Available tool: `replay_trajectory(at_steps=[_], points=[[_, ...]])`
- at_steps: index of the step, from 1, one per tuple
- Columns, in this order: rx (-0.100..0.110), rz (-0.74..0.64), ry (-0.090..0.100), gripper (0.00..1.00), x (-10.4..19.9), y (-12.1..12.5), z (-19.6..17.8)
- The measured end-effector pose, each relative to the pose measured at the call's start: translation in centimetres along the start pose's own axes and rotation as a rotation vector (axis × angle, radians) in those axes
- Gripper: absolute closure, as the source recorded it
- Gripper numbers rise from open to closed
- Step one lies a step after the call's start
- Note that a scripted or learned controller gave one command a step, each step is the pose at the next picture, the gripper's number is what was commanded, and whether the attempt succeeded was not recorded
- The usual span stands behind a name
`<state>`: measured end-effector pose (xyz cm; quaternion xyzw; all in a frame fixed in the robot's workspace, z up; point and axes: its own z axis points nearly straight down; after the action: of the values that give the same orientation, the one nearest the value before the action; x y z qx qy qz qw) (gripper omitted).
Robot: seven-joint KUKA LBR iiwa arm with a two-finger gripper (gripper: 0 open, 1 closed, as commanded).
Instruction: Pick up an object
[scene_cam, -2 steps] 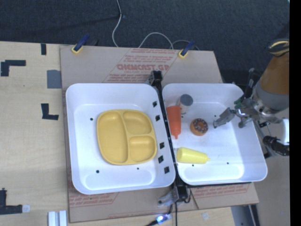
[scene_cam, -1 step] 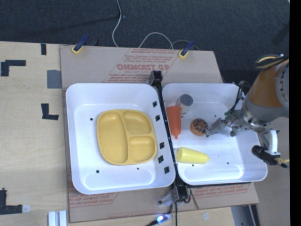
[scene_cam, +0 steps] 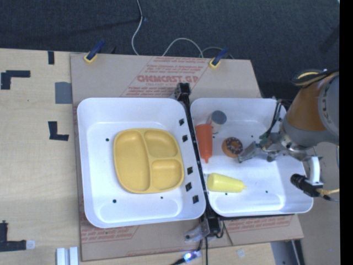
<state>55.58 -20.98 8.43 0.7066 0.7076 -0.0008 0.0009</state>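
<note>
The gripper (scene_cam: 242,158) sits low in the right bin (scene_cam: 276,200); whether it is open or shut cannot be told, and nothing shows in its hold. Just beside its tip lies a round brown disc (scene_cam: 232,146). Farther out, an orange tube (scene_cam: 204,141) lies lengthwise against the divider. A yellow cone (scene_cam: 224,183) points toward the arm's side. The cardboard (scene_cam: 165,77) beyond carries red lettering, not legible in full.

A light wooden bench (scene_cam: 33,164) is carrying a flat brown cardboard sheet (scene_cam: 165,76), held by two blue-and-yellow clamps (scene_cam: 94,51) at its far edge. Two shallow white plastic bins (scene_cam: 91,164) are sitting side by side on the cardboard.
</note>
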Motion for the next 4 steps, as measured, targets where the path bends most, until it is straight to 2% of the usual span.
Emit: replay_trajectory(at_steps=[1, 3, 4], points=[[-0.004, 0.0, -0.002, 1.0, -0.1, 0.1, -1.2], [-0.003, 0.0, 0.001, 1.0, 0.3, -0.7, -10.8], [-0.003, -0.001, 0.001, 1.0, 0.3, -0.6, -14.1]])
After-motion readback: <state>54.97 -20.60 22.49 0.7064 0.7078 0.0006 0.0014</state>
